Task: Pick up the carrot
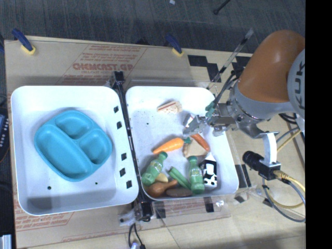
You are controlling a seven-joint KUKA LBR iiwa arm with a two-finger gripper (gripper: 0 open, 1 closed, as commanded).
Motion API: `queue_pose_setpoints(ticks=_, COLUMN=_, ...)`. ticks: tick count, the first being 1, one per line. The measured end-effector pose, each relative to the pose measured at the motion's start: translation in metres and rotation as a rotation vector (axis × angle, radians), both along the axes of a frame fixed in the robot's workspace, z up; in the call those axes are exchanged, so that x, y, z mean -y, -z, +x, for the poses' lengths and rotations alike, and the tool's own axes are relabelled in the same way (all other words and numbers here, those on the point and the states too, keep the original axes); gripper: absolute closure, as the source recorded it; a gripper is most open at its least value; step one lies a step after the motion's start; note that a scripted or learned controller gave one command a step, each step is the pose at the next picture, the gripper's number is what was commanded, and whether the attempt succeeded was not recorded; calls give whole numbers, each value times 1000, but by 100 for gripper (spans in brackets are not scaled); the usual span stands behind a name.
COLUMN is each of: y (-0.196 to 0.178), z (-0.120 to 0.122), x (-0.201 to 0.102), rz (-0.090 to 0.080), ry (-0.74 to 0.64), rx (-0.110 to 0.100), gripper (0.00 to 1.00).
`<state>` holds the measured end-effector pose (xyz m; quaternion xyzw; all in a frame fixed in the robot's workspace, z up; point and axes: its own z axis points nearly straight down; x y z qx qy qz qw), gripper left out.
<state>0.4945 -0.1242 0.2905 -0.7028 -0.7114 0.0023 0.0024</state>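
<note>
Camera view: gripper (191, 123) over the right bin (136, 139), carrot (168, 145) not held.
Carrot is orange, tapered, lying tilted mid-bin just below the gripper, apart from it. Fingers stand slightly apart with nothing between them. Cardboard (98, 61) behind the bins reads "CHEMCAST GP" in red.

Light is even and moderately bright over the tabletop (78, 61), coming from above. Both white bins (31, 154) read clean, the right bin's far corner (199, 100) washing out in mild glare. Shadows are soft: a grey patch lies in the left bin's near left corner, and a faint rim sits under the blue tray (72, 144). The far floor is dim. Focus is slightly soft and grainy throughout.
</note>
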Motion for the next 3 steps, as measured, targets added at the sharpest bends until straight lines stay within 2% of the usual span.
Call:
queue_pose_setpoints(ticks=1, y=120, z=41, x=-19, rz=0, ry=58, rx=-12, gripper=0)
queue_pose_setpoints(ticks=2, y=200, z=46, x=-5, rz=0, ry=173, rx=-6, gripper=0)
queue_pose_setpoints(ticks=3, y=190, z=47, x=-5, rz=-1, ry=161, rx=-10, gripper=100)
